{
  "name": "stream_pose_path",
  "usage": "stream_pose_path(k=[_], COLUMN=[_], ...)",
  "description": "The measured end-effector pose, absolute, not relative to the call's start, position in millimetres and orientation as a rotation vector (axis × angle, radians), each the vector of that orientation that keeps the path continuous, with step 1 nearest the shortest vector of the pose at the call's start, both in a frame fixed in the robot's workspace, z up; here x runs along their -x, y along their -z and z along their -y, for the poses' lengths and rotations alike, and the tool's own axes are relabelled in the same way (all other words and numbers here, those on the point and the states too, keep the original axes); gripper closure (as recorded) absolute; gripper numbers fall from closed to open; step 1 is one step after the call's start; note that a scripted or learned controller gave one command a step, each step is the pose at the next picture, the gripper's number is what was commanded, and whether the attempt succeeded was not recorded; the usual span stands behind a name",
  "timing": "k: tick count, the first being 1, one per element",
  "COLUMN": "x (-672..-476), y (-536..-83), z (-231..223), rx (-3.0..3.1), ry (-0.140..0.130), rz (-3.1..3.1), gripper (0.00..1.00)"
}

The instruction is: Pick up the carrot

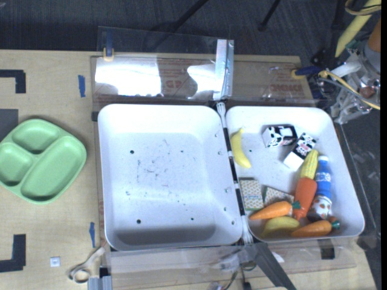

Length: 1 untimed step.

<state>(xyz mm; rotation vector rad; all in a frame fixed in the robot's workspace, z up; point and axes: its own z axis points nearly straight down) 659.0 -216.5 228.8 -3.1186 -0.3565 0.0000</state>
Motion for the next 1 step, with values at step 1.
stream_pose_path(k=[1], x=[-658.8], y=[-211.0], z=[220.9], rx=[3.123], ry=[-0.004], rz=[0.322], gripper=[1.00])
